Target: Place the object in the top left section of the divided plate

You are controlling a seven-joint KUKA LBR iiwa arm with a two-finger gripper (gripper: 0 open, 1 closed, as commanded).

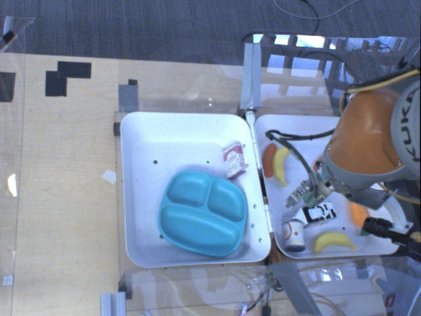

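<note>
Gripper (304,194) low over right bin (289,125) (arm bent)

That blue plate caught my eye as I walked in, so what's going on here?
The arm's gripper hangs over the right bin, among two bananas, a small can and a black-and-white item. Nothing is visibly between its fingers. The blue divided plate sits in the left bin with all sections bare, a small red packet beside it. Nothing placed yet.
</note>
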